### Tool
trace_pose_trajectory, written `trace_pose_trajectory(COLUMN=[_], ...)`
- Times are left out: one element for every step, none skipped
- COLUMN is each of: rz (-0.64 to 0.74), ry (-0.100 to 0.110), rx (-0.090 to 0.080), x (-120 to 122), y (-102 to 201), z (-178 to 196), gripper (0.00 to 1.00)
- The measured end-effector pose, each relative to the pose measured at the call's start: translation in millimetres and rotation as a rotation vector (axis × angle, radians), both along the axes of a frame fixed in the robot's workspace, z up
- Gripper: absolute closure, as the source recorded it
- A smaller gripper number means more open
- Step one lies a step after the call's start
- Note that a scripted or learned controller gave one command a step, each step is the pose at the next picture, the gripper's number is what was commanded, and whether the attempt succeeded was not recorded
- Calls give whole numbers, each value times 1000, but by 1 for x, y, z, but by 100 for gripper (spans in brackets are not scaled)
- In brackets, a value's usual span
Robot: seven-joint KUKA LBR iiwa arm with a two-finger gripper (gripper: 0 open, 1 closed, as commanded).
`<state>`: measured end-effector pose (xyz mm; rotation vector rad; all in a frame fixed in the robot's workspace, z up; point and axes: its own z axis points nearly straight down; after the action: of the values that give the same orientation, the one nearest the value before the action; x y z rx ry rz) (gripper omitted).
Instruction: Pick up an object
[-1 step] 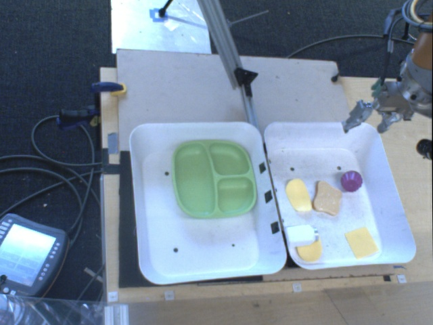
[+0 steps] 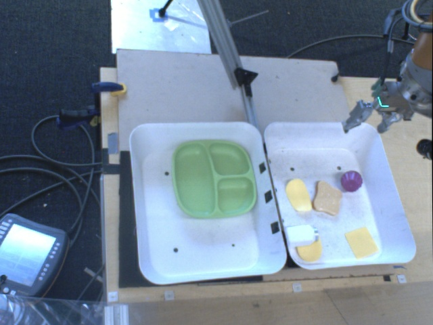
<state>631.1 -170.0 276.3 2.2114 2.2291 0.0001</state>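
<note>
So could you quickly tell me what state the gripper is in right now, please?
Gripper: open, fingers spread, nothing between them; it sits above the far right corner of the right bin.

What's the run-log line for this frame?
claw: open, above right bin's far corner | held: nothing | nearest item: purple ball | green tray: left bin

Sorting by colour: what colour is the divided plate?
Light green, in the camera view: divided plate.
</note>
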Motion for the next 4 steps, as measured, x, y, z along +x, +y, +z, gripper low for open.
trace_pose_trajectory(rz=[-4,-6,-3,0], ry=[5,3,4,-4], rx=[1,1,1,-1], x=[2,9,18,20], y=[2,-5,-7,-8], z=[-63,-114,-171,-156], gripper=[0,0,0,100])
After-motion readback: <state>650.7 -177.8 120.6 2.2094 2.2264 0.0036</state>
